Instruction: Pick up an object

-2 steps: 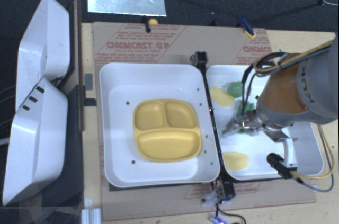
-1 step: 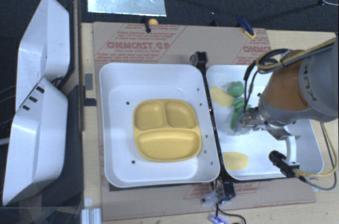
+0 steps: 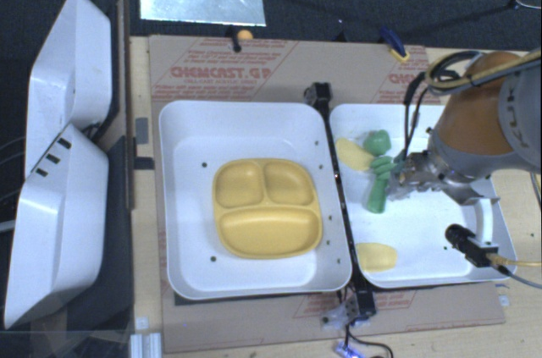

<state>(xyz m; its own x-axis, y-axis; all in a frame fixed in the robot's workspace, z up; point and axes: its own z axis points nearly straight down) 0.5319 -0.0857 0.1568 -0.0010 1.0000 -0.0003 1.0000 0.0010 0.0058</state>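
We have our gripper [image 3: 396, 183] low in the right bin [image 3: 423, 267], beside a green object [image 3: 378, 194] near its left edge; its grasp we cannot tell.

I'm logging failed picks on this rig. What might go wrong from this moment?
The gripper is right at the green object, which lies against a pale yellow piece; a grasp may catch both or slip. The bin's dividing wall is also close, so a sideways nudge may jam the object there.
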